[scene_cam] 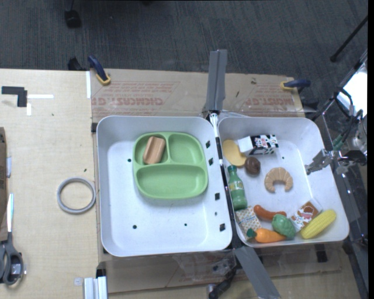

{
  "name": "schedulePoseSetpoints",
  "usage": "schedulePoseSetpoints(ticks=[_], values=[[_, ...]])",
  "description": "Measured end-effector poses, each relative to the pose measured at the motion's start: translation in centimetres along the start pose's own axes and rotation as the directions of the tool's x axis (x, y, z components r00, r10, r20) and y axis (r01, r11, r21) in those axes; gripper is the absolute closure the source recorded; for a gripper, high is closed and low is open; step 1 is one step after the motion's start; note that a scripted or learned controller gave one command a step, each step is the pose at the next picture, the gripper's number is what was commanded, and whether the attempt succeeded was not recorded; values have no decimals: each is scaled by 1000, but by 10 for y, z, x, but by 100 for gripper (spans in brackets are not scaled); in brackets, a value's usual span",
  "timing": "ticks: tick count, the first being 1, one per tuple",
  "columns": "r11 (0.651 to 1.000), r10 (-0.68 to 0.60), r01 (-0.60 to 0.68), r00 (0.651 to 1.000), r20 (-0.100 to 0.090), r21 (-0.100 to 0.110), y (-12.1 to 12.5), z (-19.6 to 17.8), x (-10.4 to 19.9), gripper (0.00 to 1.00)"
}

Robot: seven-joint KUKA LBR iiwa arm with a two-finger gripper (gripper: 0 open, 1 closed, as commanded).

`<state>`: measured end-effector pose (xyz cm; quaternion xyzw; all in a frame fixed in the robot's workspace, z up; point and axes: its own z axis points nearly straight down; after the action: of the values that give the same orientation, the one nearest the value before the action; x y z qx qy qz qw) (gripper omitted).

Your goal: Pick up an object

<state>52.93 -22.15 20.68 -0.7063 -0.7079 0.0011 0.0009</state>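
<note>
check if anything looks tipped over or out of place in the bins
The green plastic bottle lies on its side along the right bin's left wall. The small black-and-white milk carton also lies flat. Nothing is spilled.

Dark grey carpet (175, 29) fills the top of the frame, with a black caster (72, 17) at the upper left. Below it lies a pale wooden bench top (41, 157), lit evenly. A brown cardboard sheet (152, 93) lies across the upper middle, held by blue and yellow clamps (99, 69). A tape roll (76, 194) sits at left, scissors (10, 257) at the lower left edge.
</note>
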Motion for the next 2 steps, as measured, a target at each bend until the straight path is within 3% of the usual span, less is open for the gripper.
schedulePoseSetpoints(ticks=[1,2], values=[[991,-132,132,991,0,-1,34,99,28,0],[996,-87,87,996,-1,-1,29,115,49,0]])
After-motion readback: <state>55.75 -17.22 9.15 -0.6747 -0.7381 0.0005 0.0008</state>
